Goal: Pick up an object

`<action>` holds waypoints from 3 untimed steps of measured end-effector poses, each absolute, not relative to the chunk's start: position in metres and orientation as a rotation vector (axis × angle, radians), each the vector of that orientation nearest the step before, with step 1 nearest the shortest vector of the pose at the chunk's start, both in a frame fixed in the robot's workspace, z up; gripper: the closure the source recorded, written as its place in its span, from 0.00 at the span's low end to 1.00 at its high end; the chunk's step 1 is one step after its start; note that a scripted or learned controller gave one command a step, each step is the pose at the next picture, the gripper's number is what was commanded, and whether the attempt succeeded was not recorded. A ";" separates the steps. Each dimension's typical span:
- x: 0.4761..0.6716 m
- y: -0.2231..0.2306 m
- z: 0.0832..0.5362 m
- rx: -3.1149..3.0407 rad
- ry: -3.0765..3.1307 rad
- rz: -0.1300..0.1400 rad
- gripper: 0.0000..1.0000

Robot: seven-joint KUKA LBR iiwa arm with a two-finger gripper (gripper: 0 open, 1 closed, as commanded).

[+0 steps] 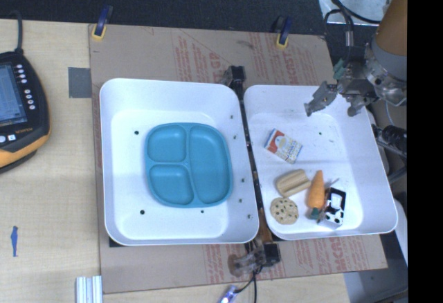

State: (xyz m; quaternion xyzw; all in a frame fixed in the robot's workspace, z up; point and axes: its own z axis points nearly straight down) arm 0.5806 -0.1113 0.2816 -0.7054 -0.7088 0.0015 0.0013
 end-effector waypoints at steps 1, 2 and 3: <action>0.553 -0.104 0.136 -2.212 -2.225 0.008 0.00; 0.509 -0.099 0.091 -2.213 -2.225 0.005 0.00; 0.527 -0.097 0.092 -2.214 -2.227 0.004 0.00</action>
